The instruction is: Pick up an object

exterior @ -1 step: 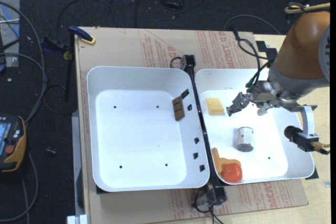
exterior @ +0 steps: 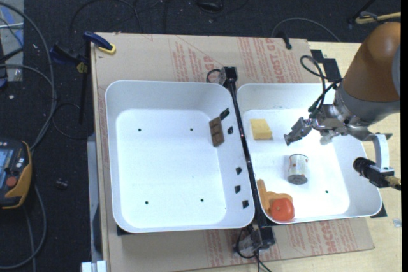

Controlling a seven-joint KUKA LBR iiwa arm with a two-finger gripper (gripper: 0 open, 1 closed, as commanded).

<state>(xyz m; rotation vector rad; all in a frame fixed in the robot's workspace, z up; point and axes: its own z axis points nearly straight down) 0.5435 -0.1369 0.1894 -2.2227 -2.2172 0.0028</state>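
Nearest me, in the right bin's (exterior: 357, 204) front-left corner, sits the orange toy (exterior: 279, 205), a round red-orange blob with a paler orange piece running up beside the wall. I judge it was simply dropped there; jammed against the rim, it leaves little room for a finger on that side.

Further in, near the middle of that bin, lies the cup (exterior: 297, 169), a small clear-and-grey cylinder standing apart from everything else. Being free on all sides, it looks to me the easiest pick.

Beyond it, towards the back-left of the same bin, lies the yellow block (exterior: 261, 129), flat on the floor and just clear of the divider.

My gripper (exterior: 298, 132) hangs between block and cup, above the floor, reaching in from the right at a slant. I see nothing between its fingers; whether they are spread or closed I cannot tell from here.

On the left bin's (exterior: 127, 99) right wall rests a brown strip (exterior: 217, 132), tilted on the slope.

Count: two bins, three objects in the right one, one in the left, one gripper. Nothing is lifted yet.
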